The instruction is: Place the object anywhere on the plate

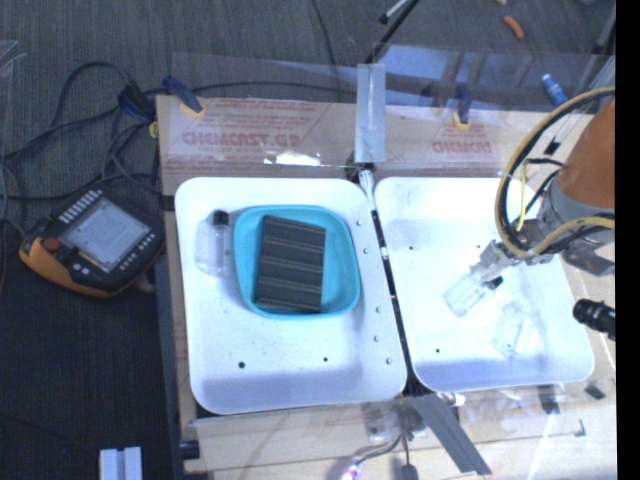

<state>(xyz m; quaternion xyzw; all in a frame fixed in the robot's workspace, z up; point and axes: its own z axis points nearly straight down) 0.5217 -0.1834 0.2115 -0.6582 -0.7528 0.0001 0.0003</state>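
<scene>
A blue plate (345, 273) lies in the left bin (290, 378). A dark grey ridged block (290, 263) rests flat on the plate's middle. A small clear bottle with a black cap (212, 240) lies in the same bin, just off the plate's left rim. My gripper (488, 310) hangs over the right bin (440, 218), far from the plate. Its two translucent fingers (465, 292) stand apart, open, with nothing between them.
The arm's grey wrist with looped yellow and black cables (540, 208) comes in over the right bin's far right side. A central ridge (385, 268) divides the two bins. A handheld pendant (95, 240) lies on the floor to the left.
</scene>
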